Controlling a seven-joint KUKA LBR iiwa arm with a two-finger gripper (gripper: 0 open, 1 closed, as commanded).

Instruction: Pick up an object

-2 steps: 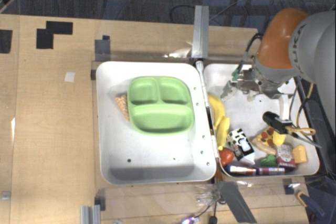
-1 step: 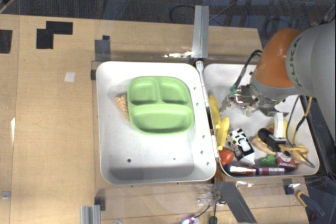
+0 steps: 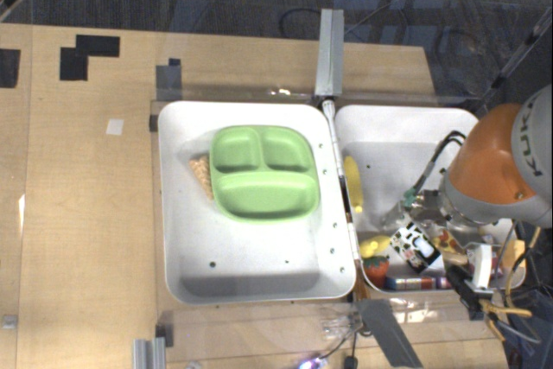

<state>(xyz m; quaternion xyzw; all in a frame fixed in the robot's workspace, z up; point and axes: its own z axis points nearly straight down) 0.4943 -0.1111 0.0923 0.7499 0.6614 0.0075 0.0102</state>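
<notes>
The arm's orange band (image 3: 492,164) hangs over the right bin (image 3: 397,134), and my gripper (image 3: 421,216) is low at that bin's front part. Just below it lies a cluster of small objects: a black and white item (image 3: 413,246), a yellow piece (image 3: 373,248), a red piece (image 3: 377,274) and a marker-like stick (image 3: 416,281). A long yellow object (image 3: 352,183) lies along the right bin's left wall. The gripper stands right above the black and white item; whether they touch is hidden by the wrist.
The left bin (image 3: 251,264) holds a green divided plate (image 3: 262,171) with a tan object (image 3: 200,174) peeking out at its left edge. A metal post (image 3: 329,52) rises behind the divider between the bins. Cables and hardware crowd the front right corner (image 3: 492,272).
</notes>
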